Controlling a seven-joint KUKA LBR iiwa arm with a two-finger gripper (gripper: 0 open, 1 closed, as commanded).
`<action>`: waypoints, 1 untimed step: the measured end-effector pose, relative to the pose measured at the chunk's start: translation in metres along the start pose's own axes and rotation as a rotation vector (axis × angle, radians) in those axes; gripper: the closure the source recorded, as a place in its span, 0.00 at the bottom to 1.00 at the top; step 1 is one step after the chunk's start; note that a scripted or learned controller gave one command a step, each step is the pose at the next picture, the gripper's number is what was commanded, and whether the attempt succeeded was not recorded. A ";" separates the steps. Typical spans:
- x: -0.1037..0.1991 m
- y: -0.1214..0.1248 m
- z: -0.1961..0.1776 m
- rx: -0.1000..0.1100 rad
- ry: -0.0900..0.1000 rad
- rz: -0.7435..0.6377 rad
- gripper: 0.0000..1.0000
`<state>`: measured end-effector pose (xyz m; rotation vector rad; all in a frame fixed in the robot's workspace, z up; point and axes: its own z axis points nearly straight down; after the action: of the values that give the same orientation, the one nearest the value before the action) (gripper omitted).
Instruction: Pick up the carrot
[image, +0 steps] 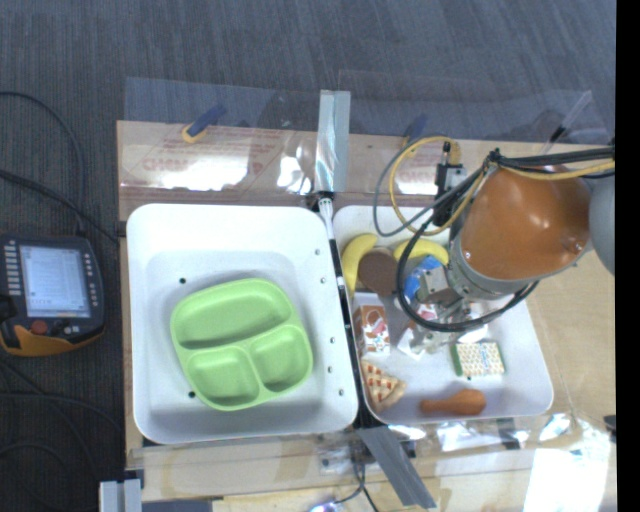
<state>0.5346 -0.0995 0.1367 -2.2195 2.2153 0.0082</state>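
Here, camera view:
Carrot (452, 403): lies at 5 o'clock in the right bin (535, 385), by its near wall.
Claw (432, 318): hangs above the clutter at 11 o'clock from the carrot; spread cannot be told.
Risk: descending here would likely catch the patterned packet (478, 358) or pizza slice (381, 383) instead.

The arm (525, 225) reaches in from the right, its tool (432, 300) pointing down, wrist cabled
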 end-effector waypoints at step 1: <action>0.018 0.019 -0.177 0.009 0.008 -0.116 1.00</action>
<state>0.5161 -0.1192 0.3135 -2.3428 2.0828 -0.0109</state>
